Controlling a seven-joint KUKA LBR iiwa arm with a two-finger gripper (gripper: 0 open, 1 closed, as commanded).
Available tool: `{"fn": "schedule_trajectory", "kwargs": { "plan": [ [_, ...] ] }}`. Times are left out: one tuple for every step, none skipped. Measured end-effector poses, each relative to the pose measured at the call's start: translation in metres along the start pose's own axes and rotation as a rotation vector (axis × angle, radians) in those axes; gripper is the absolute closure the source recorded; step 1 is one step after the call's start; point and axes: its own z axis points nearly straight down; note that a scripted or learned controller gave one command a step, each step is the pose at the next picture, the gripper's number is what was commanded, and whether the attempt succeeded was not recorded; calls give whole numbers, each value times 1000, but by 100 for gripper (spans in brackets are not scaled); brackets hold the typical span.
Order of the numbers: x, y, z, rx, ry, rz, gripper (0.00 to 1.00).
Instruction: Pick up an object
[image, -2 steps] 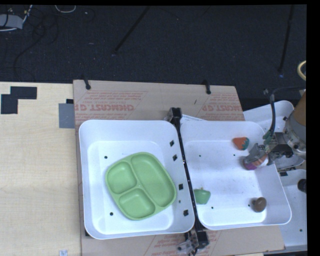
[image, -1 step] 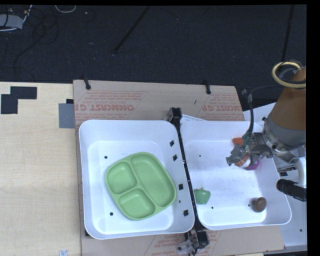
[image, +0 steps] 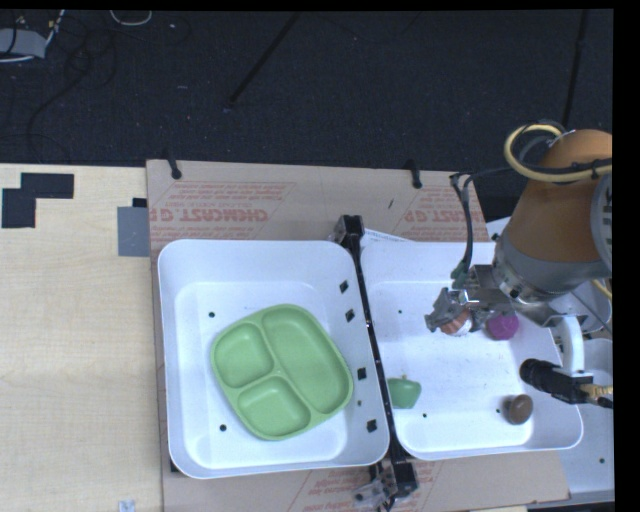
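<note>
The tabletop (image: 70, 340) carries two white bins. The left bin (image: 190, 270) holds a green divided plate (image: 280, 372). In the right bin (image: 440, 440), the jaws (image: 452, 318) hang at twelve o'clock; whether they grasp anything, I cannot tell. A purple object (image: 502, 326) lies just beside them, a green object (image: 404, 392) at eight o'clock, a brown one (image: 517, 408) at four.

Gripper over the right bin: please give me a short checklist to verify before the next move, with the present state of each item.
1. Gripper is above the right bin: ok.
2. An object is between its fingers: cannot tell; something small and orange-brown sits at the tip.
3. Purple object is beside the gripper, partly hidden by the arm: ok.
4. Green object lies against the bin's left wall: not ok for an easy grasp.
5. Brown object lies apart from the others: ok.
6. Green divided plate lies in the left bin: ok.
</note>
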Motion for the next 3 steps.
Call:
{"fn": "schedule_trajectory", "kwargs": {
  "plan": [
    [54,7,-7,-1,0,-2,100],
    [98,16,7,1,-1,0,100],
    [147,22,18,1,-1,-1,100]
  ]
}}
